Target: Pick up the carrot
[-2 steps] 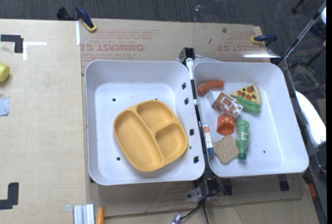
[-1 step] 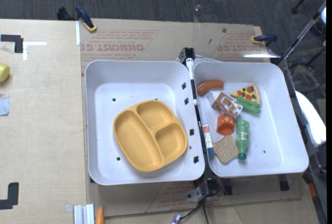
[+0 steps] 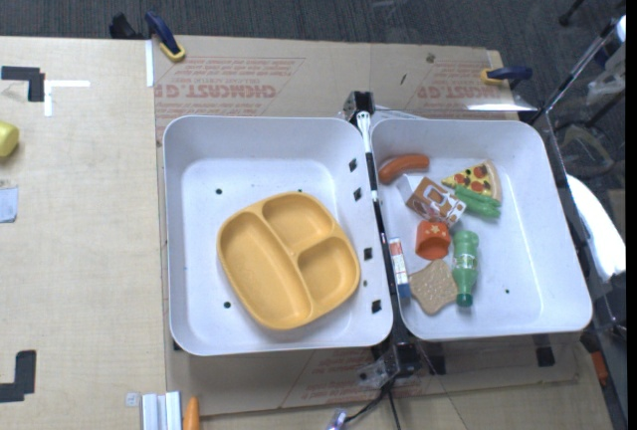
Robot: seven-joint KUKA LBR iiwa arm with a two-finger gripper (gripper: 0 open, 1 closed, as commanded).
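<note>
A short, stubby orange piece that looks like the carrot [image 3: 432, 239] lies in the right bin [image 3: 532, 249], left of its middle. It touches a green bottle [image 3: 465, 267] on its right. A brown patterned packet [image 3: 436, 201] lies just above it and a slice of bread [image 3: 433, 289] just below.
The right bin also holds a red sausage [image 3: 403, 166], a pizza slice [image 3: 477, 180] over a green pod [image 3: 482, 207], and a pen [image 3: 398, 271] along its left wall. A yellow divided plate [image 3: 288, 260] sits in the left bin [image 3: 194, 219]. Blue clamps [image 3: 165, 36] hold the cardboard underneath.
</note>
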